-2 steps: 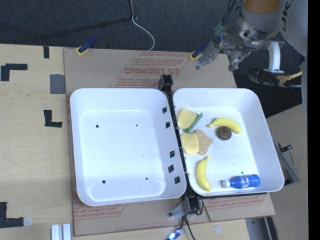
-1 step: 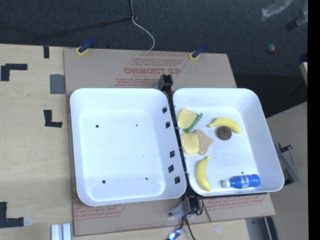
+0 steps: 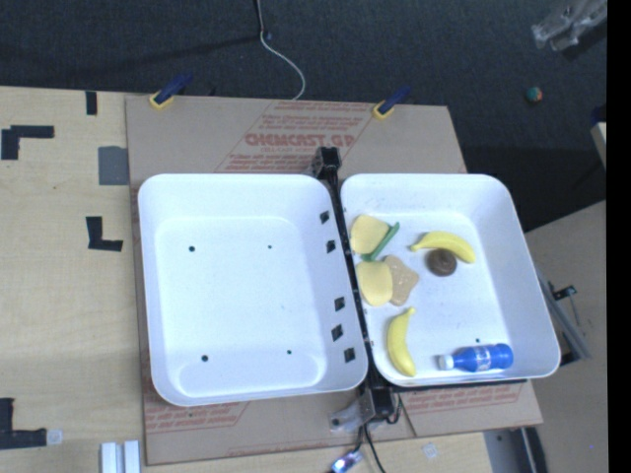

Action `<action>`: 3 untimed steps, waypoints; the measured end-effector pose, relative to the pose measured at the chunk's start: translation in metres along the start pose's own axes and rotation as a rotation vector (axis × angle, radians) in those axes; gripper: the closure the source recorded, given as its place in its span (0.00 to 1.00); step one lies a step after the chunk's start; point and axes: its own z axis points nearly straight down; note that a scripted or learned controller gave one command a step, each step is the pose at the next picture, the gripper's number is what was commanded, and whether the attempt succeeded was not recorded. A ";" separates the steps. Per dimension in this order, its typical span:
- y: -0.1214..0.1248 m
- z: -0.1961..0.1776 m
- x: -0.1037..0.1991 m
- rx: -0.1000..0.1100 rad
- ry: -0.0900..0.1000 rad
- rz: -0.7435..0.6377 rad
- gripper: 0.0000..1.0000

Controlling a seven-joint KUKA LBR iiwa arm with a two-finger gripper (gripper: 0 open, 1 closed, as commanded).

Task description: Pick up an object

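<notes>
The right bin (image 3: 513,264) holds several small items. A yellow fruit with a green stem (image 3: 370,235) lies near its left wall, with a yellow round piece (image 3: 375,286) and a beige piece (image 3: 402,279) just below it. One banana (image 3: 446,244) curves over a brown round object (image 3: 441,262). Another banana (image 3: 399,341) lies near the front, beside a blue bottle (image 3: 480,358) on its side. My gripper (image 3: 570,20) is far off at the top right, above the dark floor and well away from both bins, with nothing seen in it.
The left bin (image 3: 158,264) sits beside the right one on a cardboard sheet (image 3: 296,136) held by clamps. A cable (image 3: 281,52) trails at the back. A small green ball (image 3: 533,94) lies on the dark floor.
</notes>
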 end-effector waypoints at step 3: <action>-0.007 0.010 -0.029 0.001 0.001 0.001 1.00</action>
